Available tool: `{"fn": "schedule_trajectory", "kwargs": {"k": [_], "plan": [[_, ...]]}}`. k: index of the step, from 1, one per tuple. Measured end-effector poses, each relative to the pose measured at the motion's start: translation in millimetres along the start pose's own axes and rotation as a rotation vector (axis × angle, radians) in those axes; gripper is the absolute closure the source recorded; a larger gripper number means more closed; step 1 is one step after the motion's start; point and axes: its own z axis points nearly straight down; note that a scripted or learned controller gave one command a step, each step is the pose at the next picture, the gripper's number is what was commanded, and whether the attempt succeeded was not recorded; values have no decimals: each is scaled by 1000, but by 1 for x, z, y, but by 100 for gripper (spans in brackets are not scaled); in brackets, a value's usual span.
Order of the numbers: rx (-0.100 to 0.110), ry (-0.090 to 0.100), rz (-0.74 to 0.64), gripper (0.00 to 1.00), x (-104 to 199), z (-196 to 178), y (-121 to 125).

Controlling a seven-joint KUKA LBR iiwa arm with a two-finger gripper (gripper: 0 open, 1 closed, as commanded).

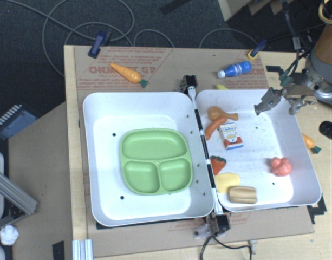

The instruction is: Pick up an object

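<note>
My gripper (278,105) hangs over the far right corner of the right bin (295,124), open, with nothing between its fingers (262,103). Below and to its left in that bin lie an orange toy drumstick (216,114) on an orange sausage (213,127), and a small red and white carton (230,135). A pink lump (280,166) rests near the right wall. At the near left of the bin sit a red strawberry (217,161), a yellow piece (226,181) and a tan bread loaf (241,194).
The left bin (101,145) holds a green divided plate (156,161). On the bench beyond the bins lie a toy carrot (128,72), a blue bottle (235,70) and a blue clip (98,44). A small orange piece (309,143) lies outside the right bin's right wall.
</note>
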Motion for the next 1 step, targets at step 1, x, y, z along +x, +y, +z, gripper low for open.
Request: {"fn": "schedule_trajectory", "kwargs": {"k": [1], "plan": [[6, 2, -1, 0, 20, 101, 45]]}}
